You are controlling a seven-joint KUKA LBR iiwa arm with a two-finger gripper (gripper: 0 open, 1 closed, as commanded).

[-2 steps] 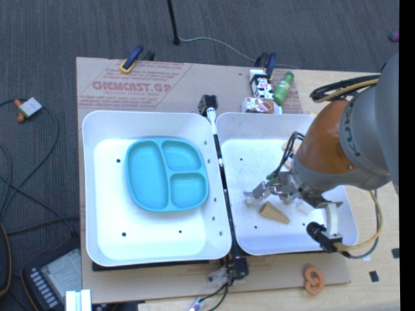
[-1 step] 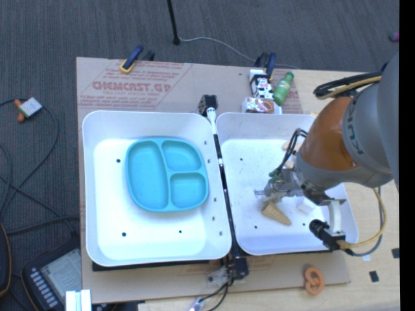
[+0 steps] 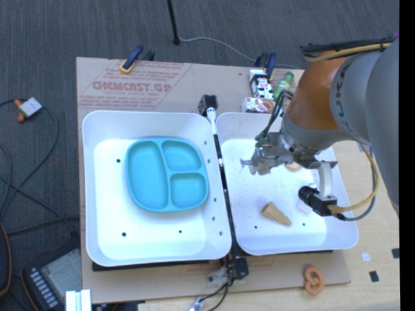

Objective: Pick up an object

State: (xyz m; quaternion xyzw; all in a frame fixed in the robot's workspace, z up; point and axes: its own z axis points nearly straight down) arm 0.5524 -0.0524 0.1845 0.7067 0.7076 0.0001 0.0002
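A tan wedge-shaped piece (image 3: 277,214) lies on the floor of the right white bin (image 3: 337,241), toward its front. My gripper (image 3: 260,164) hangs over the upper middle of that bin, up and a little left of the wedge and apart from it. A small peach-coloured thing (image 3: 294,167) peeks out from under the wrist, mostly hidden by the arm. Nothing is visibly held.
The left white bin (image 3: 104,238) holds a light blue divided plate (image 3: 166,174). A black part on a yellow cable (image 3: 314,200) hangs from the arm over the right bin's right side. Small items and clips sit on the cardboard behind the bins; an orange ring (image 3: 314,280) lies in front.
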